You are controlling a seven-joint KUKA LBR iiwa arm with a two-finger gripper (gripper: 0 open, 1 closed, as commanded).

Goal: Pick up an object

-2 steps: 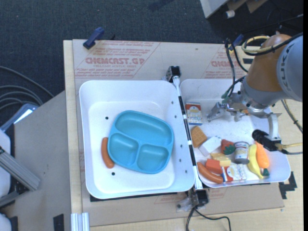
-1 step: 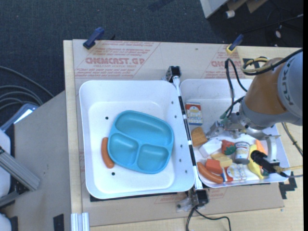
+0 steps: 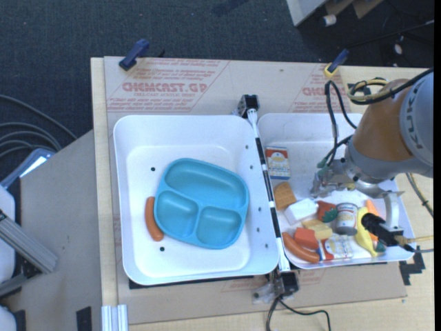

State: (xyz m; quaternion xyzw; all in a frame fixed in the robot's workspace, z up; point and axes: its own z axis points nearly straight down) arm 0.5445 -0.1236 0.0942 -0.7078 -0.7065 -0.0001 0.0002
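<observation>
Flanking white bins [image 3: 131,205] — cardboard-topped bench [image 3: 179,88]

In your left bin [image 3: 131,185] a tray [image 3: 201,203] lies, a sausage [image 3: 153,218] just left; your right bin [image 3: 296,126] holds clutter.

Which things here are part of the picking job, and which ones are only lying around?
Part of the job:
- gripper, low in the right bin
- pile of toy food in that bin
- small red and white carton

Lying about:
- blue divided plate in the left bin
- toy sausage beside the plate
</observation>
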